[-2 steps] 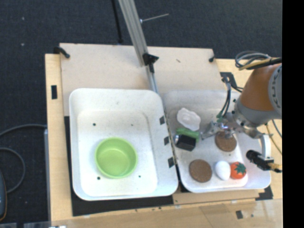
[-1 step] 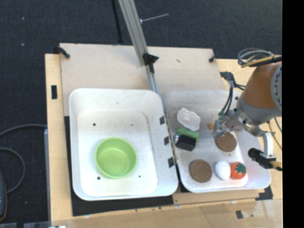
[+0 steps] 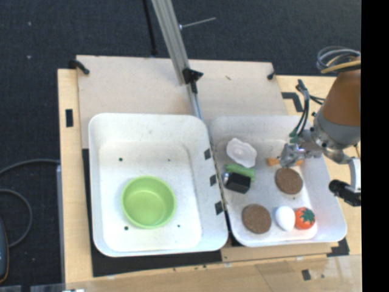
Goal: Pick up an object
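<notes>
Near right bin's [image 3: 338, 222] rim, gripper [image 3: 292, 156]

1. The shallow white left bin [image 3: 103, 132] holds the round green plastic bowl [image 3: 149, 202] in its near part
2. The shallow white right bin [image 3: 328, 224] lies just beside it
3. In it, the crumpled clear plastic piece [image 3: 241, 152] lies behind the small black and green block [image 3: 237, 179]
4. Right of those lies the upper round brown disc [image 3: 289, 181]
5. Along the near wall, left to right: the lower round brown disc [image 3: 256, 218], the white egg [image 3: 284, 218], the red strawberry toy [image 3: 304, 218]
</notes>
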Controlling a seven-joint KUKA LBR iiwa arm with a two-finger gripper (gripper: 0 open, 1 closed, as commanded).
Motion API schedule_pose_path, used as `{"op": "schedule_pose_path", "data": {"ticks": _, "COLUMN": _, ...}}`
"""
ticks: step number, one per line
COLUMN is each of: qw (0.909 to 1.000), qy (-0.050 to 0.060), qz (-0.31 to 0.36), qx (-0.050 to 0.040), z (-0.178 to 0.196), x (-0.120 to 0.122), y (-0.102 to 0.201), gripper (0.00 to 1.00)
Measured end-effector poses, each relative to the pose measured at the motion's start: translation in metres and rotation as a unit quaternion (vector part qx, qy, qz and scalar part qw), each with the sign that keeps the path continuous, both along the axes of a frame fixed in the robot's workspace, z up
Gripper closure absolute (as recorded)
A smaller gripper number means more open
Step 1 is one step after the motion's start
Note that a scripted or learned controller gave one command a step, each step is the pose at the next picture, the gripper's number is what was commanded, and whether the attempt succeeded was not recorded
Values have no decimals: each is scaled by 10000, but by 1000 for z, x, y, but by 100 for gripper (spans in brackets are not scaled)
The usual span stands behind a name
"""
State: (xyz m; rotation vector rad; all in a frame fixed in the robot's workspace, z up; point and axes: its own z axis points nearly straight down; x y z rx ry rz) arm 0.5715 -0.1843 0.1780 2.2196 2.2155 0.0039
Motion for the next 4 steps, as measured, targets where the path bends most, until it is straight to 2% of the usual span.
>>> {"op": "schedule_pose_path", "data": {"ticks": 1, "qw": 10000, "qy": 17, "qz": 23, "qx": 3, "z": 43, "x": 1, "y": 4, "gripper": 100}}
{"op": "schedule_pose_path", "data": {"ticks": 2, "qw": 10000, "qy": 2, "qz": 27, "qx": 3, "z": 69, "x": 3, "y": 3, "gripper": 100}}
{"op": "schedule_pose_path", "data": {"ticks": 3, "qw": 10000, "qy": 17, "qz": 42, "qx": 14, "z": 75, "x": -9, "y": 48, "gripper": 100}}
{"op": "schedule_pose_path", "data": {"ticks": 4, "qw": 10000, "qy": 24, "qz": 43, "qx": 15, "z": 65, "x": -18, "y": 105, "gripper": 100}}
